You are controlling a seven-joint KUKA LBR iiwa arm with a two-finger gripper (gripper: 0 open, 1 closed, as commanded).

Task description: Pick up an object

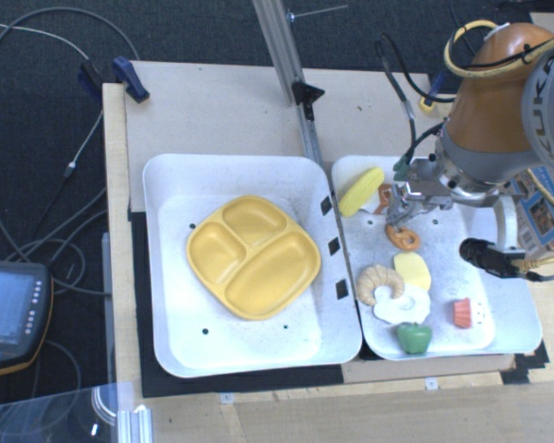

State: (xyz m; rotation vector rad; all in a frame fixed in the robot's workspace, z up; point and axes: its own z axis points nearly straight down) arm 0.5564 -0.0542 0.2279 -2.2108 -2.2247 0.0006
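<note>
Nearest my side of the bench, the green pepper (413, 338) lay at the front rim of the right bin (517, 326), touching the fried egg (402, 307) just behind it, with a small red piece (462, 313) off to the right. Behind those sat a croissant (379, 281) and a yellow block (412, 269), side by side and touching. None of these looked disturbed.

Further back, a pretzel (404, 239) rested on the bin floor, and the gripper (403, 212) hung just above it, tips pointing down. Whether the claw was spread or pinched I could not tell from where I stood; nothing was visibly caught in it. A yellow banana-like piece (361, 190) lay just left of it at the bin's back corner.

The left bin (166, 340) carried a yellow divided plate (253, 257).

By my reckoning the pick was not done: everything lay in the bin, and the descent, grasp and lift all remained, the pretzel being the likely target.
</note>
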